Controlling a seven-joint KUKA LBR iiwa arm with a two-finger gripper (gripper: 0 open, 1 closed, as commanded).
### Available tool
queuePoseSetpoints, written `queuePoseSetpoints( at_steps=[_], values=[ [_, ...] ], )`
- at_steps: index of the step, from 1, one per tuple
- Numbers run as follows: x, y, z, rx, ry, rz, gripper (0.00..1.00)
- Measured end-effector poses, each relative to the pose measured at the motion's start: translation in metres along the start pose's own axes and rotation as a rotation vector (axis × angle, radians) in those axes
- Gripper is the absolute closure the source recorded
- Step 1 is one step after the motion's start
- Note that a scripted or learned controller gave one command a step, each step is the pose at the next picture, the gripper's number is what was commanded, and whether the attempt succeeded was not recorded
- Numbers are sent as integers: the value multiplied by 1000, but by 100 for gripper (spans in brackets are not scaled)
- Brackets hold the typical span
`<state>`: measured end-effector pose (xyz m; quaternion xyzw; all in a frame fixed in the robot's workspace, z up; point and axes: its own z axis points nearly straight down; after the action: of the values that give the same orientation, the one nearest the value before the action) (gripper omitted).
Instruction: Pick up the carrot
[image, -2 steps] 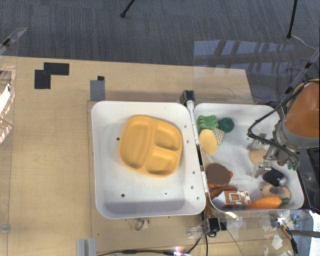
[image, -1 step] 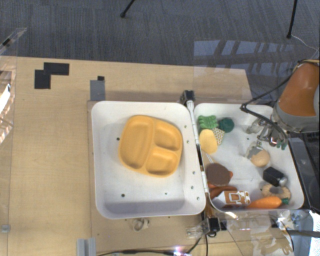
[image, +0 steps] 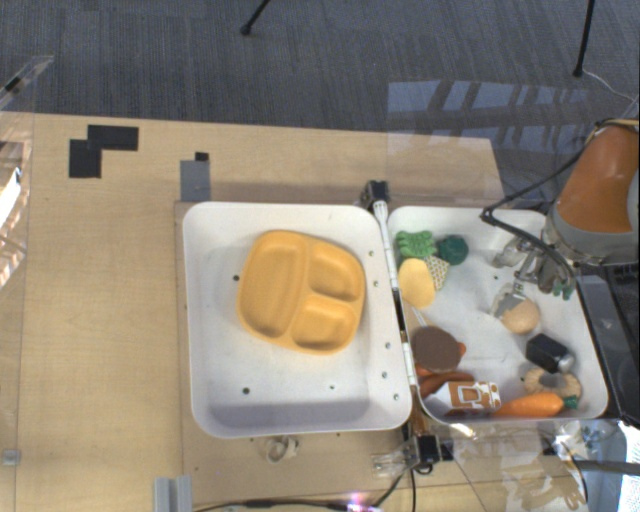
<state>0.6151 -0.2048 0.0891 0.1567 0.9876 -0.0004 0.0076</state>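
Observation:
The carrot (image: 530, 405) is orange with a green end. It lies flat along the near wall of the right bin (image: 590, 330), toward its near right corner. My gripper (image: 518, 285) hangs over the right half of that bin, well behind the carrot and apart from it. It sits just above a beige rounded item (image: 520, 318). The arm's orange band (image: 600, 185) rises at the far right. The gripper's underside is hidden from this angle.
Around the carrot are a small white and orange box (image: 474, 397), a black block (image: 548, 352) and a beige lump (image: 556, 382). A brown disc (image: 437, 347), a yellow lemon (image: 417, 282) and green vegetables (image: 416, 244) lie further left. A yellow divided plate (image: 300, 290) sits in the left bin (image: 210, 390).

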Motion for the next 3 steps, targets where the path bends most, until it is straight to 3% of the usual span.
queuePoseSetpoints(
  at_steps=[1,2,3],
  values=[
    [-4,2,-15,-2,-14,-6,100],
    [72,64,-29,-1,8,279,100],
    [26,51,-1,-2,-2,18,100]
  ],
)
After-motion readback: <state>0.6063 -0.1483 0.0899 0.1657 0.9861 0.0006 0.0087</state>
